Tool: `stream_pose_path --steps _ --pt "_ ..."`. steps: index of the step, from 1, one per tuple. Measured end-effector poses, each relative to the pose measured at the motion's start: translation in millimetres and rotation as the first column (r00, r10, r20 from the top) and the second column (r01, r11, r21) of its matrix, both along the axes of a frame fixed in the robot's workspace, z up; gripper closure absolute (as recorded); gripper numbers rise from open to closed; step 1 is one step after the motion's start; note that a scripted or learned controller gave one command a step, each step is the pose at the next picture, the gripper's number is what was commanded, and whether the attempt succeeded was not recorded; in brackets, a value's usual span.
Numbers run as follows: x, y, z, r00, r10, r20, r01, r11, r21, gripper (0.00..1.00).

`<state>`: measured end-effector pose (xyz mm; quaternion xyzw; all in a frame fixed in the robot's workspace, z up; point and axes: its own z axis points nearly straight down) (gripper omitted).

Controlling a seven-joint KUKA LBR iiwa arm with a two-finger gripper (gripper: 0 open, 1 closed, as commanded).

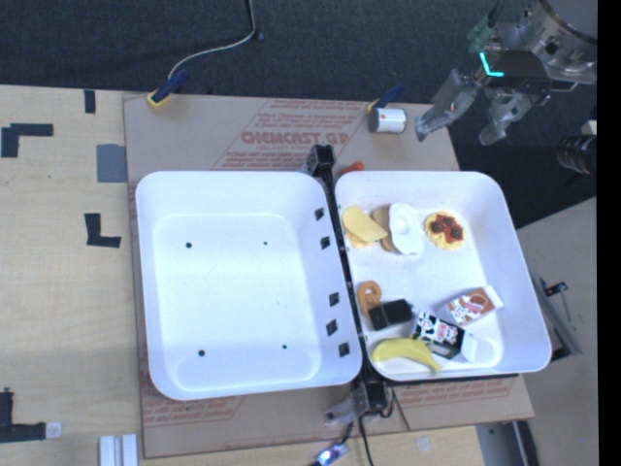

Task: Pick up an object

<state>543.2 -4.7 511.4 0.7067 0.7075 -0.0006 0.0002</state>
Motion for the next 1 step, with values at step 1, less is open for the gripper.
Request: stream_pose_path --steps 1 --pt "0.4 0.3 10.4 1.000 0.001 0.001 -0.001 1.000 -0.001 1.00"
